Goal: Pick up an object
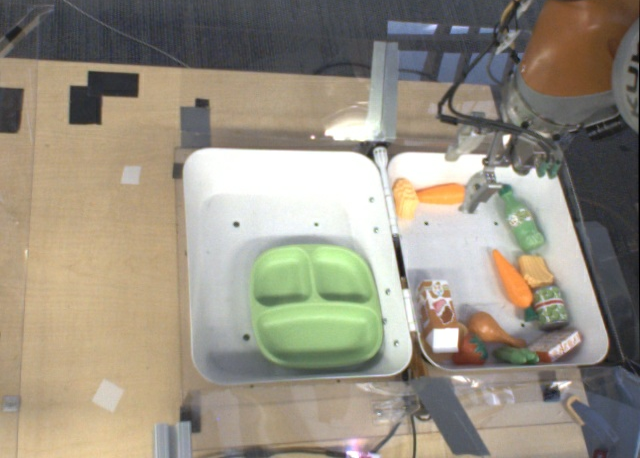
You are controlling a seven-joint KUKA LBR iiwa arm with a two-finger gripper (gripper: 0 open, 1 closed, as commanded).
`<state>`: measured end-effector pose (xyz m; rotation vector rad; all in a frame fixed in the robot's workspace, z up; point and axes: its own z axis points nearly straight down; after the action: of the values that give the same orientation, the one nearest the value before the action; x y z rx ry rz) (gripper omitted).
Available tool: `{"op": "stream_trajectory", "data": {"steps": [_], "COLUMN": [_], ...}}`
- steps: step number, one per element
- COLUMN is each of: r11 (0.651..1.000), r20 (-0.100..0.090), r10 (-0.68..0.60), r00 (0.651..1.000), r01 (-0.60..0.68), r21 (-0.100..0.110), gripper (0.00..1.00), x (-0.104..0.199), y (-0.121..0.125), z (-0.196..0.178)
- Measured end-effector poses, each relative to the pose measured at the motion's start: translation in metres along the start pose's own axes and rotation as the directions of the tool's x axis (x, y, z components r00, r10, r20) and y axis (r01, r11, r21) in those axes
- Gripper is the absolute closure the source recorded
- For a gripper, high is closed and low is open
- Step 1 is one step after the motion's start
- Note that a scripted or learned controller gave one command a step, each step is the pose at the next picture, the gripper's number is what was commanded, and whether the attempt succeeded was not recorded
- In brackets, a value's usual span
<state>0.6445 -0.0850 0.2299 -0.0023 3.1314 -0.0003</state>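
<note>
Here, two white bins (200, 276), one green tray (316, 306), two carrots (440, 193).

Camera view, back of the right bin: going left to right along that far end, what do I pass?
Corn cob against the left wall → orange carrot lying crosswise → gripper at the carrot's right end → green bottle → the bin's right wall.
</note>
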Motion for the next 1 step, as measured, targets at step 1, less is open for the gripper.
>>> {"op": "stream_trajectory", "data": {"steps": [1], "r11": [0.997], "r20": [-0.006], "r10": [-0.08], "r00": [0.997], "r01": [0.08], "r21": [0.001], "gripper": [0.0], "x": [0.0501], "y": [-0.0586], "z": [0.0731]}}
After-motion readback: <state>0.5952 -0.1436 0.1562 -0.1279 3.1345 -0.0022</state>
